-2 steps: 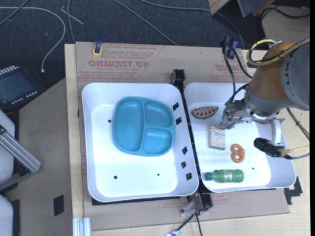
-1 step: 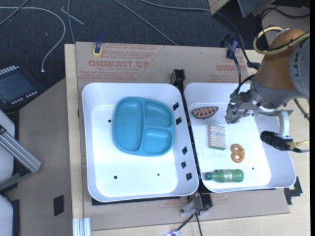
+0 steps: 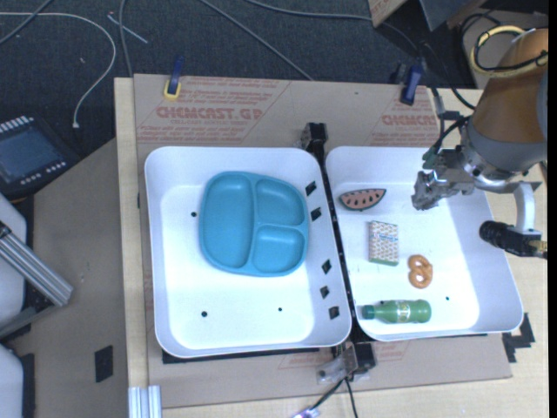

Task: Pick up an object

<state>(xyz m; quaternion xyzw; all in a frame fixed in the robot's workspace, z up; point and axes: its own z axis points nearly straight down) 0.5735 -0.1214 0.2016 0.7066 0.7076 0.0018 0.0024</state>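
Gripper (image 3: 424, 195) near right bin (image 3: 487, 316) back rim, grip state unclear.

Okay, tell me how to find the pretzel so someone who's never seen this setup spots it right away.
Look in the right-hand white bin. The pretzel lies near its middle, just right of the small patterned packet and above the green bottle. It alone is orange-brown and twisted into loops.

Two white bins (image 3: 174, 259), one blue divided plate (image 3: 254, 223), one watermelon slice (image 3: 362, 199), one patterned packet (image 3: 383, 241), one pretzel (image 3: 420, 271), one green bottle (image 3: 397, 312).
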